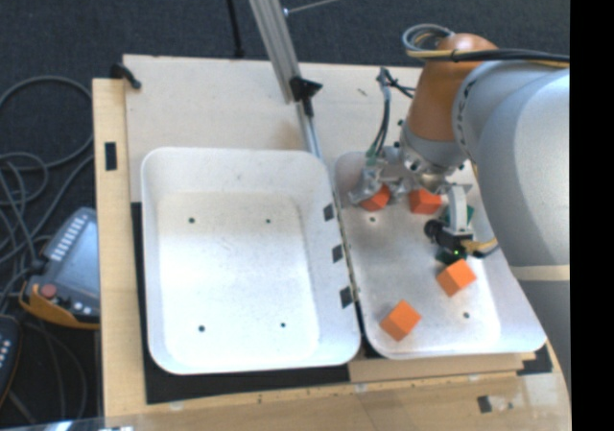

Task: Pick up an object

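Nearest the lens, one orange cube (400, 320) lies in the right bin (422, 347), a second (457, 276) just beyond. Deeper in that bin, the claw (398, 191) hangs between two more cubes (377, 198); whether it grips, I cannot tell.

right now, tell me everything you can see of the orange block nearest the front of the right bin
The block is a small orange cube with a matte look, maybe foam or painted wood. It appears whole. It sits flat on the floor of the right bin, turned so one corner points toward the camera, near the bin's front edge. It stands alone, touching nothing but the bin floor. A second orange block lies apart from it, up and to the right, and the gripper is farther back.
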`<state>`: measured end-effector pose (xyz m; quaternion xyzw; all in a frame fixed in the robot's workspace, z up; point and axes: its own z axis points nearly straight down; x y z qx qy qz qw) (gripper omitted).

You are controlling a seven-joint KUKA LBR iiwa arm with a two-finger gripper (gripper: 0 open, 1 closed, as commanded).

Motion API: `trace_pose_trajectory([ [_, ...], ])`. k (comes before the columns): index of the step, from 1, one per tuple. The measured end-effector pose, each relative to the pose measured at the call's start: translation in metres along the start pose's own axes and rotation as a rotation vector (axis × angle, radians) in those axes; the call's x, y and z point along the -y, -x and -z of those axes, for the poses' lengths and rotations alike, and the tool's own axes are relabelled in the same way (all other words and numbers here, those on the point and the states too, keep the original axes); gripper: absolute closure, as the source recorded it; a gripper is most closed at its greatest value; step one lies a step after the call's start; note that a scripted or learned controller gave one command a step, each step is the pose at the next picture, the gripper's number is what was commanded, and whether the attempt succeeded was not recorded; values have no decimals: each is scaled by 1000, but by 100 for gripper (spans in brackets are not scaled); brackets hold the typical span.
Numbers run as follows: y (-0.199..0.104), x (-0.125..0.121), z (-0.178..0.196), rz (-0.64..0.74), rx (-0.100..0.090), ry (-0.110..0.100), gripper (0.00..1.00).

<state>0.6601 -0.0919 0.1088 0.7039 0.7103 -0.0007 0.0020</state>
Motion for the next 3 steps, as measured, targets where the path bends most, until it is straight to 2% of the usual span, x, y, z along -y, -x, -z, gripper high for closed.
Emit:
trace_pose_trajectory([
  [1, 16, 44, 23, -11, -2, -4, 100],
  [2, -63, 12, 93, 1, -6, 7, 100],
  [3, -130, -21, 113, 0, -7, 3, 100],
])
